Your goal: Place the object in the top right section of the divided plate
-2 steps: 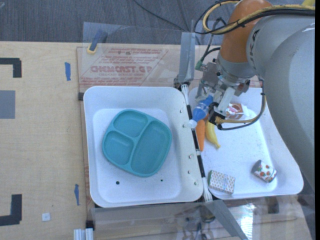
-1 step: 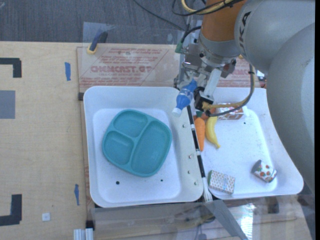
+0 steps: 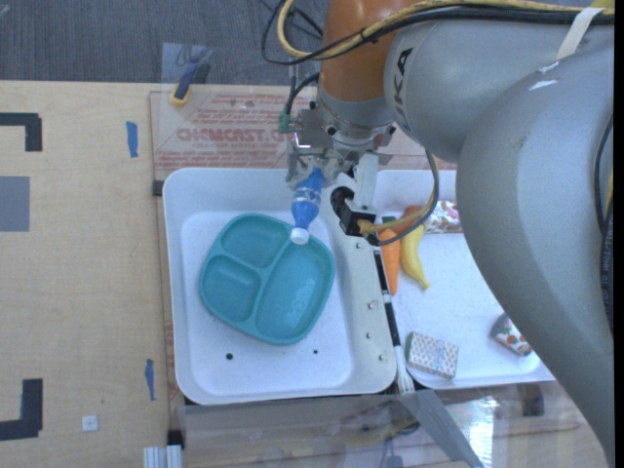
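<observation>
Above the bench [image 3: 78, 261], grey arm [image 3: 526, 115] fills the right side, orange band over the wrist, reaching in to the far edge of the left bin [image 3: 185, 291]. Two white bins side by side; right bin [image 3: 458, 310] has a carrot [image 3: 390, 256], a banana [image 3: 413, 252], a small box [image 3: 432, 355], plus a wrapped snack [image 3: 511, 336] at its right edge.

Teal divided plate [image 3: 268, 278] sits in the left bin, turned at an angle, three sections: two smaller ones on the left and far side, one big one on the right.

Claw [image 3: 314, 178] hangs just past the plate's far right rim, clenched on a small blue bottle [image 3: 306, 206]; bottle neck end sits between the fingers, white cap end points down and slightly left.

Key relation: bottle hangs straight below the claw, long axis near vertical with a slight tilt, cap [image 3: 300, 234] right over the plate's far right rim, about where the section dividers meet the edge. Cannot tell if the cap touches the plate or floats just above.

Judgement: carry nearly done, target section lies directly under or just nearside of the cap. Next move likely a short lowering and release. Risk: bottle tips over the rim or rolls into the big section.
</observation>
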`<state>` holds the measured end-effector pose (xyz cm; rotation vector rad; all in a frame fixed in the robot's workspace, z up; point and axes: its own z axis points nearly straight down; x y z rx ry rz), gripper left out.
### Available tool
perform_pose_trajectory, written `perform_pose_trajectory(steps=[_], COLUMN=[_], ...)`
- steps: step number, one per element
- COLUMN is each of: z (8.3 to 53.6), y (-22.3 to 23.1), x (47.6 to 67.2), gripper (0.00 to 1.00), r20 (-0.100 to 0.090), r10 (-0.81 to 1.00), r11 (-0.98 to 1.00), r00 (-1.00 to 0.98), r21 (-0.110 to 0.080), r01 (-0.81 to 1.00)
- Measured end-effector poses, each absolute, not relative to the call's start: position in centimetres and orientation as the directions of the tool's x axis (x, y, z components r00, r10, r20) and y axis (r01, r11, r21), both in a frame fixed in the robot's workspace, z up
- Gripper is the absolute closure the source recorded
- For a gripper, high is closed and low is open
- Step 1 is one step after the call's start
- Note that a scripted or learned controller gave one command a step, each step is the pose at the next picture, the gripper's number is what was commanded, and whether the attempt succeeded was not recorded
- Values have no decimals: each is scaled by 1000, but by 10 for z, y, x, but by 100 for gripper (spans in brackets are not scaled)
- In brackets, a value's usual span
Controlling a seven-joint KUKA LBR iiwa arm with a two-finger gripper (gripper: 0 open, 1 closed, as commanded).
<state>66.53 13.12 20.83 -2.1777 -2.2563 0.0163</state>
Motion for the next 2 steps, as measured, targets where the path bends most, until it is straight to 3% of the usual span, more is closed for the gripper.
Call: perform_pose_trajectory(steps=[1,2], z=[209,209], y=[177,177], x=[645,645], gripper=[100,0], r20=[-3,-3], r10=[994,994], r11=[113,113], r00=[-113,-113], r21=[-11,-11], r01=[994,994])
